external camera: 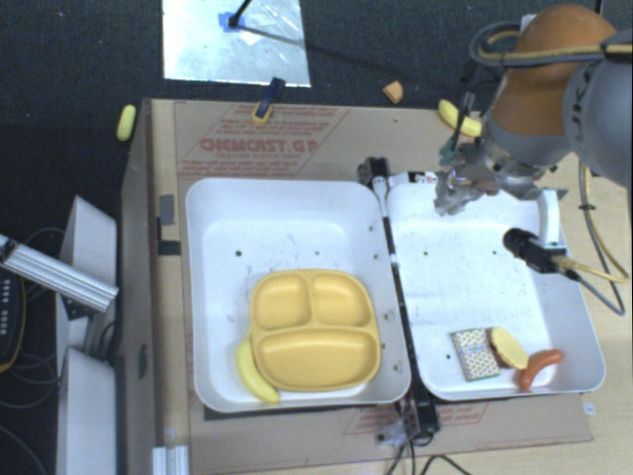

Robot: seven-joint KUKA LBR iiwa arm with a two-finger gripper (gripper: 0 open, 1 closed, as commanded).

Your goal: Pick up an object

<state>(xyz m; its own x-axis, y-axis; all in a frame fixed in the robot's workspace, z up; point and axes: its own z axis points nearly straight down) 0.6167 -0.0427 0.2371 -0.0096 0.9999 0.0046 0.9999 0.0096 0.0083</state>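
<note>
My gripper (453, 202) hangs over the far edge of the right bin (465, 275), with nothing seen between its fingers. In that bin's near corner lie a patterned square sponge (476, 353), a pale yellow slice (508, 347) and an orange sausage (540, 367), well away from the gripper. The left bin (287, 216) holds a yellow divided plate (315, 329) with a banana (253, 372) tucked at its left edge.
Outside the bins, a yellow piece (126, 122) lies on the floor at left, a small orange piece (393, 91) at the back, and another yellow piece (460, 117) near the arm. A silver sheet (235, 28) lies beyond the bench.
</note>
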